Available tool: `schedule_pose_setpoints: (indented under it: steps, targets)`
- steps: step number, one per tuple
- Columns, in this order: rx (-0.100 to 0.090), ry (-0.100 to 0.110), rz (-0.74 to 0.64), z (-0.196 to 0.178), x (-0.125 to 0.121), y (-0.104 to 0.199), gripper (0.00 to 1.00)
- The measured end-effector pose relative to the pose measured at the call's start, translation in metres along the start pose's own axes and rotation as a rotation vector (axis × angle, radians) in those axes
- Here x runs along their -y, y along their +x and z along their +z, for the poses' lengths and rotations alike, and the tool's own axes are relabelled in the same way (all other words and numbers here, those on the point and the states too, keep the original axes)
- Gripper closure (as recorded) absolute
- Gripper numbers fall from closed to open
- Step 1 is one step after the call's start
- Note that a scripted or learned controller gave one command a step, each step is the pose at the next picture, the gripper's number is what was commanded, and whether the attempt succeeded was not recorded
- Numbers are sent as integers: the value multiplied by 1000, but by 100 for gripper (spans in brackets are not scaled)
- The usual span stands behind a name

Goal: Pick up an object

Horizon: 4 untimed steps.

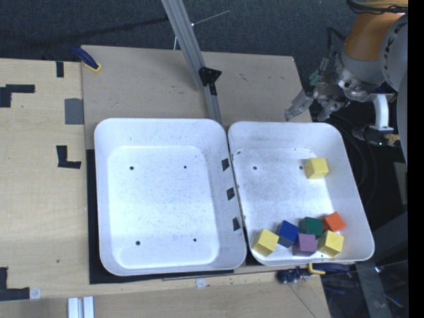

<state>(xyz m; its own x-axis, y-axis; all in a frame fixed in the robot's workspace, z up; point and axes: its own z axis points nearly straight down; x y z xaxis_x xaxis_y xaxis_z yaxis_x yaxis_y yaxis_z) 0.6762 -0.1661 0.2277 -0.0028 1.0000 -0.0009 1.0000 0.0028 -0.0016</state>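
Gripper: I see the gripper [311,108] at the far right, above the far edge of the right bin, just outside its rim. I cannot tell from here if it is open or closed. I see nothing held in it.
Arm: the arm [377,32] comes in from the right, grey with an orange band above the wrist, and it is tilted down toward the left.
Right bin: the right bin [278,144] is white and shallow. It touches the left bin along the middle.
Yellow cube alone: one yellow cube [316,167] lies in the far right part of the right bin, well apart from the other blocks and nearest to the gripper.
Cluster of blocks: in the near right corner I see a second yellow cube [265,242], a blue cube [287,232], a green cube [310,226], a purple cube [306,243], an orange cube [334,221] and a third yellow cube [332,243]. They lie close together, several of them touching.
Left bin: the left bin [159,128] is white, with small dark dots on its floor.
Worktop: the worktop [40,177] is pale wood with black tape marks on its left part.
Pole: a grey metal pole [189,38] goes at a slant from the far side down to the place where the bins meet.
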Motion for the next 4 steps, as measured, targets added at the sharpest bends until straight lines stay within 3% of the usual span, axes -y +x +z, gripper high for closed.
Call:
schedule_pose_setpoints:
  steps: [1, 3, 4]
  targets:
    - [1, 0, 1, 0, 0, 0, 0]
    - [-1, 6, 1, 120, 9, 7, 0]
    - [1, 2, 1, 137, 9, 8, 0]
